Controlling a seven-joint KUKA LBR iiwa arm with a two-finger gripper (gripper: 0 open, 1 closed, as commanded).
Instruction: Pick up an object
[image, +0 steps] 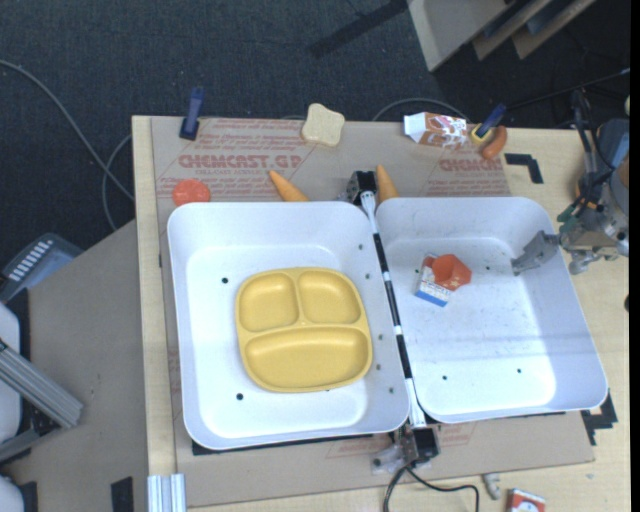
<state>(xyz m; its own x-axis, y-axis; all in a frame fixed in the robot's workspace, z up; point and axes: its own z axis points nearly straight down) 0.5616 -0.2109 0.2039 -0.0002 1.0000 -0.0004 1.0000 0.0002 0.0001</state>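
Yellow tray (303, 328) fills the left bin (200, 400); tool (545, 250) hovers by the orange block (446, 272), grip state unclear.

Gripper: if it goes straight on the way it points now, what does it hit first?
Likely the red-and-white carton. The gripper points left across the right bin, with bare floor between. Height is unclear, so it might pass above.

light: bright, even | shadows: soft | focus: slightly soft
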